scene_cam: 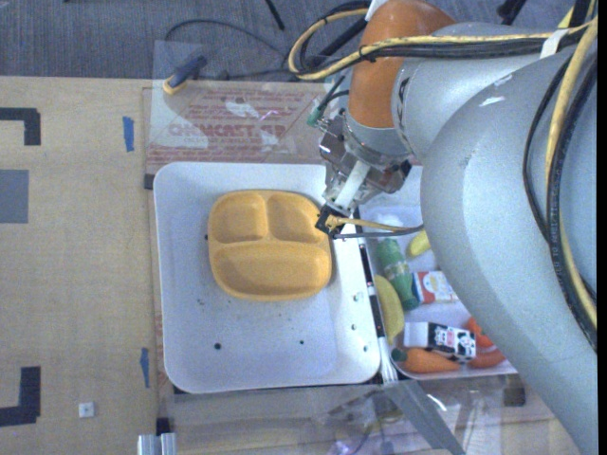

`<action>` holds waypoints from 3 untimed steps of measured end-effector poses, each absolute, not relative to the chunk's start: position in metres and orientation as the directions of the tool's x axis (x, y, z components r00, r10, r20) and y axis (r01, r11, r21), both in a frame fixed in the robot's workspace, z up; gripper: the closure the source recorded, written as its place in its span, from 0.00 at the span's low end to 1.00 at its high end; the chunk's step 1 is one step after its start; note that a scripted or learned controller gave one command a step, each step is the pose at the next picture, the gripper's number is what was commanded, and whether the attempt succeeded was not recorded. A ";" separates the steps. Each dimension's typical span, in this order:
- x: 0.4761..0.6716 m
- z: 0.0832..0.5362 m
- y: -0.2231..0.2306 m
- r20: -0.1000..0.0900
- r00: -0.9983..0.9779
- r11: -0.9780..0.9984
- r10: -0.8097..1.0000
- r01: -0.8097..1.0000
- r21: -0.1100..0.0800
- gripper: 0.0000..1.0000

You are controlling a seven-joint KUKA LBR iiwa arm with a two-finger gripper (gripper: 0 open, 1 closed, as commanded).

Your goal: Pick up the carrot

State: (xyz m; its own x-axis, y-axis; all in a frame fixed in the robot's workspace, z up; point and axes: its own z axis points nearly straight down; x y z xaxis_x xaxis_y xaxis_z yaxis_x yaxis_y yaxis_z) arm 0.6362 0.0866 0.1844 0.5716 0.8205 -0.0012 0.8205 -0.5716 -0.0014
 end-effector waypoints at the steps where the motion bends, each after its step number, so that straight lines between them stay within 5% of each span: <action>1: 0.577 0.184 0.091 -0.001 0.329 -0.329 0.944 0.944 -0.005 1.00; 2: 0.577 0.195 0.092 0.000 0.328 -0.328 0.945 0.945 -0.004 1.00; 3: 0.577 0.196 0.127 0.000 0.032 -0.032 0.999 0.999 -0.002 1.00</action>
